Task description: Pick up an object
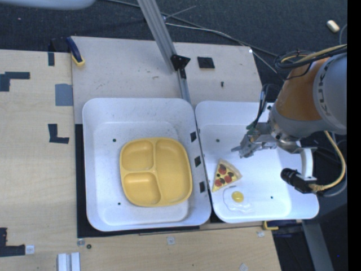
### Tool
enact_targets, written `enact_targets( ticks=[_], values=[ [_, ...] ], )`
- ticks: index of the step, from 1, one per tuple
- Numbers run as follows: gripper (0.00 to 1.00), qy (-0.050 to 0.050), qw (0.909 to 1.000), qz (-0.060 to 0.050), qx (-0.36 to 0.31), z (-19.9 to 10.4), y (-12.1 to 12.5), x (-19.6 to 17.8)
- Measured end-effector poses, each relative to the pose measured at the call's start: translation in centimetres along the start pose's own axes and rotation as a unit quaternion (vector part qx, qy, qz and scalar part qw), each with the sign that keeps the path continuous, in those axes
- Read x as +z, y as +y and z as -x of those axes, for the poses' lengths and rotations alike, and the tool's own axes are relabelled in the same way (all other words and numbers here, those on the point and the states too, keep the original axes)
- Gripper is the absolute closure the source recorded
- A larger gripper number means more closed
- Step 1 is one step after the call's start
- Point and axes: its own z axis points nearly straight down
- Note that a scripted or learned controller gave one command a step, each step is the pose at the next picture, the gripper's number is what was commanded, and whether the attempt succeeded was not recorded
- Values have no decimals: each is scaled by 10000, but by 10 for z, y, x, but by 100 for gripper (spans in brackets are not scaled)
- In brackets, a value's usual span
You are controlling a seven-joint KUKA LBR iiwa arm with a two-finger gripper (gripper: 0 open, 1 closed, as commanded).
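Note:
A toy pizza slice (225, 175) lies in the right bin (225, 120), near its left wall. Just below it rests a toy fried egg (237, 199), white with a yellow yolk. My gripper (246, 149) hangs over the middle of the right bin, up and to the right of the pizza slice, apart from it. Nothing shows between its fingers. The grey arm with its orange band (299, 97) reaches in from the right.
In the left bin (101, 123) sits a yellow divided plate (155, 171) with three compartments. A metal pole (161, 30) slants down to the bins' shared wall. Cables run along the right bin's right side.

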Motion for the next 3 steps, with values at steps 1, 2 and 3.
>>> enact_targets(
  ticks=[1, 2, 3],
  values=[
    [100, -2, 10000, -1, 0, 4, 10, -54],
    [100, -4, 10000, -26, 5, 4, 10, -43],
    [100, 12, 10000, -18, -31, -57, 30, -47]
  ],
)
